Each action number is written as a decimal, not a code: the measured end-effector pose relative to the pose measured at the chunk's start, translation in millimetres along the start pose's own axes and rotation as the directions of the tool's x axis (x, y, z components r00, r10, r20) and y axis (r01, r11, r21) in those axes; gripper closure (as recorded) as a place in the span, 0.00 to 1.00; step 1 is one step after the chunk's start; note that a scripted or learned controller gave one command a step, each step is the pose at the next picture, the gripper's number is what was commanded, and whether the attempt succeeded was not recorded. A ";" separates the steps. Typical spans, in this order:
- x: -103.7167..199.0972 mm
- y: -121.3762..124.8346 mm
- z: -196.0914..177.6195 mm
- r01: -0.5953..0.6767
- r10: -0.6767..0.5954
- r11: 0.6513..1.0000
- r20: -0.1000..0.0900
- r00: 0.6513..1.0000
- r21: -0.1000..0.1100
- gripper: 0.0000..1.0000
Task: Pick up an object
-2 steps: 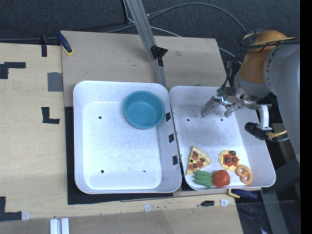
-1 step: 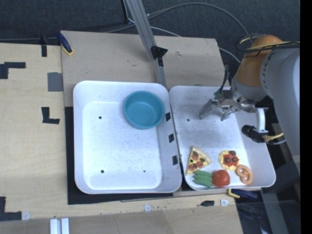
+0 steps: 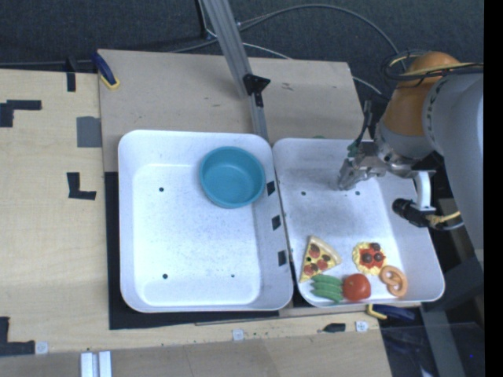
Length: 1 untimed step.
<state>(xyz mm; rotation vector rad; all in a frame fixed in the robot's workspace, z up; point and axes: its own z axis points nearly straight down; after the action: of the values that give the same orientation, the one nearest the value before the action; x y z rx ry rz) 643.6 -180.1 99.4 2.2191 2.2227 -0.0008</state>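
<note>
Pale wooden counter (image 3: 47, 234) patched with black tape marks (image 3: 78, 187). Dark carpeted floor (image 3: 94, 10) beyond, crossed by loose cables (image 3: 314, 8). Even, soft light.

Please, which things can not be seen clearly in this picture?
- Gripper, camera view: too small and blurred to tell how its fingers stand.
- Green toy: the red tomato hides part of it, and it is too small to name.
- Blue bowl: too blurred to read its inside.
</note>
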 end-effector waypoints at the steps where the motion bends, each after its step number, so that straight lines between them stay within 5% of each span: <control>1: -8.9 1.4 -57.5 -0.001 0.001 1.000 0.000 1.000 -0.004 1.00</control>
<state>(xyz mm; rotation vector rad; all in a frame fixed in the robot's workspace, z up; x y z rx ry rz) 645.0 -188.9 156.8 2.2178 2.2195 0.0035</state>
